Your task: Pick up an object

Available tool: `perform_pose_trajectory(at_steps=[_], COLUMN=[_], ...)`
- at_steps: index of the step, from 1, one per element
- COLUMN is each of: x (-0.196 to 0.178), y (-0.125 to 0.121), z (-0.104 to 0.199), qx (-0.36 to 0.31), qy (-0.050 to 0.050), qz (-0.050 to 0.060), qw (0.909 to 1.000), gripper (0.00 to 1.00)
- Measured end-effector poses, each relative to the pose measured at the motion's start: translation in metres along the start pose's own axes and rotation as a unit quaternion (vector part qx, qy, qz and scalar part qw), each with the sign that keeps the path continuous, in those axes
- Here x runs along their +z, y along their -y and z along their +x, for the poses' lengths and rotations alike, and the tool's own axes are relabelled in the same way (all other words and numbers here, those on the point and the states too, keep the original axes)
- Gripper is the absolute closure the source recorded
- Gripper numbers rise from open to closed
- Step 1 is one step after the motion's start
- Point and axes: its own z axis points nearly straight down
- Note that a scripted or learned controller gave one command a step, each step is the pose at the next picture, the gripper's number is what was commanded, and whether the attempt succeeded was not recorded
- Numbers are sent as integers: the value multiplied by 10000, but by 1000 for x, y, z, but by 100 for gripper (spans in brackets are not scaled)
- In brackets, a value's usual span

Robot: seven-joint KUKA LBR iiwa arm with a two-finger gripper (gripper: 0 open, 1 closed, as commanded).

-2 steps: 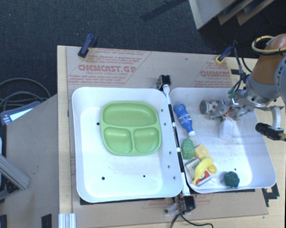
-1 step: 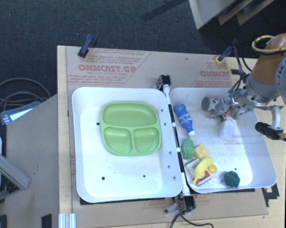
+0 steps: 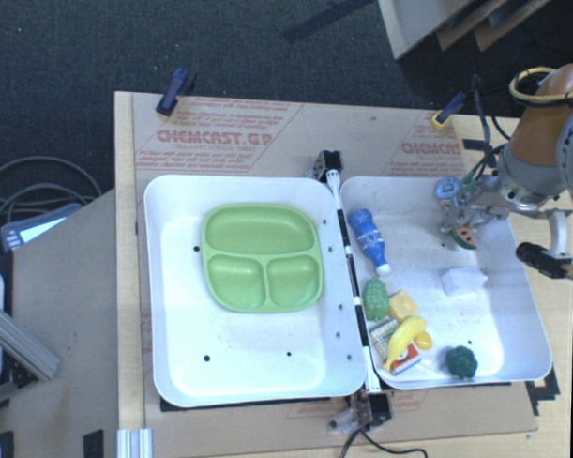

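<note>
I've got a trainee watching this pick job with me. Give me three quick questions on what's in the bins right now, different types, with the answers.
1. True or false: the green tray lies in the left bin.
2. Which toy lies nearest the right bin's front right corner? A) blue bottle B) banana C) dark green toy
3. Fill in: the gripper is over the right bin's ____ end, front or back.

Key: 1 true. 2 C. 3 back.
</note>
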Motion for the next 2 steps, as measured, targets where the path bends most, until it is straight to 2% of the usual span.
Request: perform_pose_trajectory(at_steps=[1, 2], x=[-69, -120], y=[91, 9], z=[57, 100], qx=[19, 16], qy=[43, 46], qz=[-178, -188], qw=[9998, 9998], gripper=[100, 100])
